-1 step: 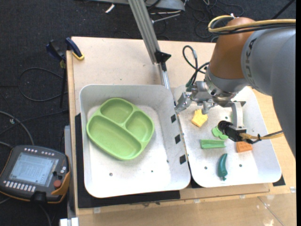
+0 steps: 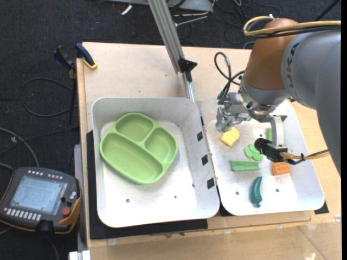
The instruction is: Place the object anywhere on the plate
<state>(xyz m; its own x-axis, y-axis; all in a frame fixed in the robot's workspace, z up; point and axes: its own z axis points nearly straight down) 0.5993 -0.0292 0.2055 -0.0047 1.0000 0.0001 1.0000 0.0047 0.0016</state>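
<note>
Camera view: the pincer (image 2: 226,124) hangs low in the right bin (image 2: 303,194), just above a yellow block (image 2: 230,138); its grip cannot be told. The green plate (image 2: 139,147) lies in the left bin (image 2: 108,199).

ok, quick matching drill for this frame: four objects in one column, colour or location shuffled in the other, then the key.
Things:
1. plate
2. yellow block
3. teal piece
4. orange block

Descriptions:
A. nearest the front edge of the right bin
B. light green, three compartments, in the left bin
C. right side of the right bin, beside a black part
D. just below the gripper, near the right bin's left side

Pairs: 1-B, 2-D, 3-A, 4-C
</note>
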